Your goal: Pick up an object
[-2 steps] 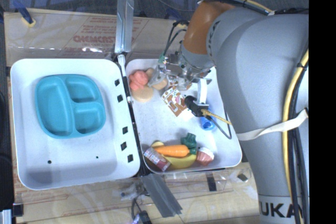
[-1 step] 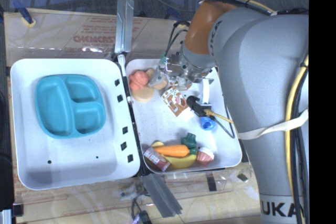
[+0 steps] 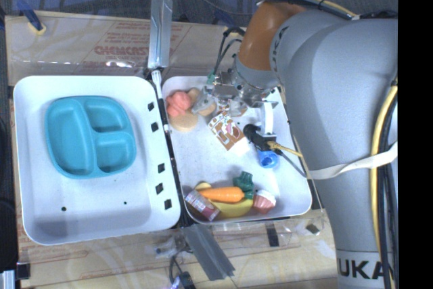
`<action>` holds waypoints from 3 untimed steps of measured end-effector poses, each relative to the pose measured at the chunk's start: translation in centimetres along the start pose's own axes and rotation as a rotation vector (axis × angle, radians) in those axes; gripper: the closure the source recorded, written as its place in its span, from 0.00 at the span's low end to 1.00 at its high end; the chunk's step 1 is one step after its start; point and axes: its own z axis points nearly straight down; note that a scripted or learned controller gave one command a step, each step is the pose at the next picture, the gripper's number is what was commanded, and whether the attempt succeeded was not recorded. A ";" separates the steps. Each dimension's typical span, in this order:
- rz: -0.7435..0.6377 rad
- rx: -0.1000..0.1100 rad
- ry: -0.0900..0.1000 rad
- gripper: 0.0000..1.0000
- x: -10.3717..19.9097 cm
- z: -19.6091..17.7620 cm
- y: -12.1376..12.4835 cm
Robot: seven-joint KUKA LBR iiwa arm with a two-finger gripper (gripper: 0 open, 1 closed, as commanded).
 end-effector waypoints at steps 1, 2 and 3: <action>0.006 0.005 -0.012 1.00 -1.1 -1.4 -0.2; -0.114 -0.012 0.009 1.00 2.8 -5.2 -4.3; -0.113 -0.009 0.008 0.00 2.7 -5.0 -4.3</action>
